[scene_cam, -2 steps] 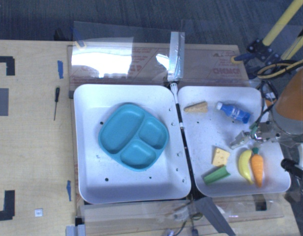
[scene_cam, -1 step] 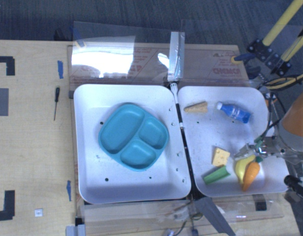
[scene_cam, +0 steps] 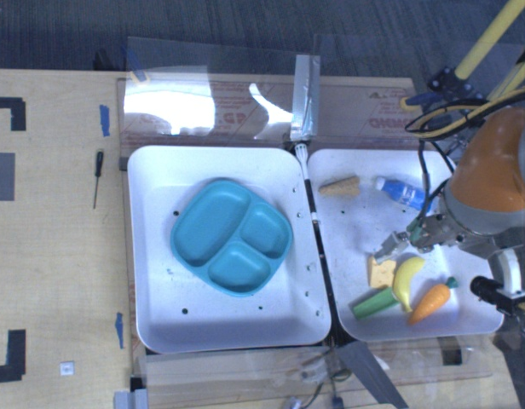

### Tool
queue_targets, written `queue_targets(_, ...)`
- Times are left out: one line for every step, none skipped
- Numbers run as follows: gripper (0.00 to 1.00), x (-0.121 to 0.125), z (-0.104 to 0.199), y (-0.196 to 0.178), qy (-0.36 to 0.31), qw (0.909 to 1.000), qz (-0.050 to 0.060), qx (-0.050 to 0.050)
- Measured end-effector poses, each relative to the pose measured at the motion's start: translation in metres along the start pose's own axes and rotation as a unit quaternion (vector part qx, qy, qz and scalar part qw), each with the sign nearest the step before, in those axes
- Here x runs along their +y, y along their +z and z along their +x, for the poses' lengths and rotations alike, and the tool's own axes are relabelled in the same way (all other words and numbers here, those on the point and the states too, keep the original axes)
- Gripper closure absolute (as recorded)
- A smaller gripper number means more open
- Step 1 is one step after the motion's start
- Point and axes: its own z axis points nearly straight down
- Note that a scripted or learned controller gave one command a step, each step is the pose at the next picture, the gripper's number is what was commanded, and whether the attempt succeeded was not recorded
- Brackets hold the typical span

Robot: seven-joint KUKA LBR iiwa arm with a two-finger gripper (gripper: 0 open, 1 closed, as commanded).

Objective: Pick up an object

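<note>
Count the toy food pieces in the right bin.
5: bread roll at the back, cheese, banana, green piece and carrot in front. The arm may hide more.

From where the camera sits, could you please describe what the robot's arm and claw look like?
The arm is rounded grey with a broad orange band above the wrist. Black and yellow cables loop beside it. The claw is small, metallic grey, with thin fingers.

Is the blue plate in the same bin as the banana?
No, the blue plate lies in the left bin, while the banana lies in the right bin.
</note>
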Motion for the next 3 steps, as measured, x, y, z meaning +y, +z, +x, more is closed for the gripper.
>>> queue_targets(0.00,-0.018,0.032,0.040,0.005,1.0000,-0.002,-0.002)
queue_targets(1.00,-0.016,0.031,0.030,0.006,1.0000,-0.005,-0.003)
queue_targets(1.00,-0.024,0.079,-0.101,0.128,0.9917,0.001,0.000)
